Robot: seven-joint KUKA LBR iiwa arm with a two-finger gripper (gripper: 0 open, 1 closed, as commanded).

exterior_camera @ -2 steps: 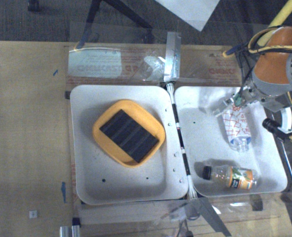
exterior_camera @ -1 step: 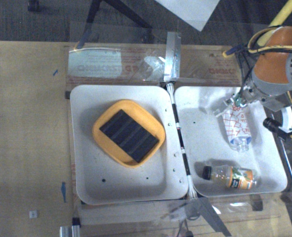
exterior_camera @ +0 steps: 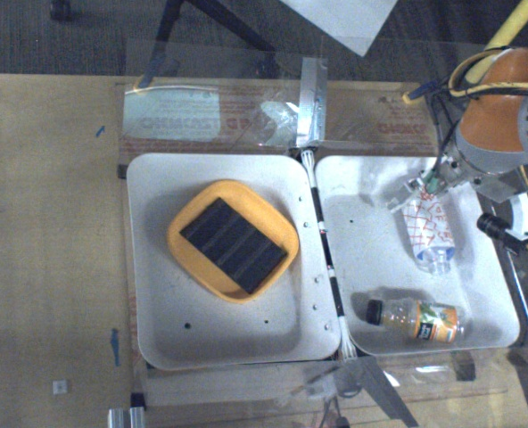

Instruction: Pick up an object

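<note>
A clear plastic bottle [exterior_camera: 429, 232] with a red-and-white label lies tilted in the right bin [exterior_camera: 362, 239], towards its back right. My gripper [exterior_camera: 432, 184] is at the bottle's upper end, right against it, under the grey and orange wrist. A small juice bottle [exterior_camera: 416, 319] with a dark cap and an orange label lies on its side near the right bin's front edge. In the left bin [exterior_camera: 157, 328] rests a yellow rounded block [exterior_camera: 233, 250] with a black ribbed panel on top.
A raised divider [exterior_camera: 325, 248] separates the two bins. A metal bracket [exterior_camera: 312, 105] stands behind them on the bench. Cables and a black fitting [exterior_camera: 505, 230] hang by the right bin's right wall.
</note>
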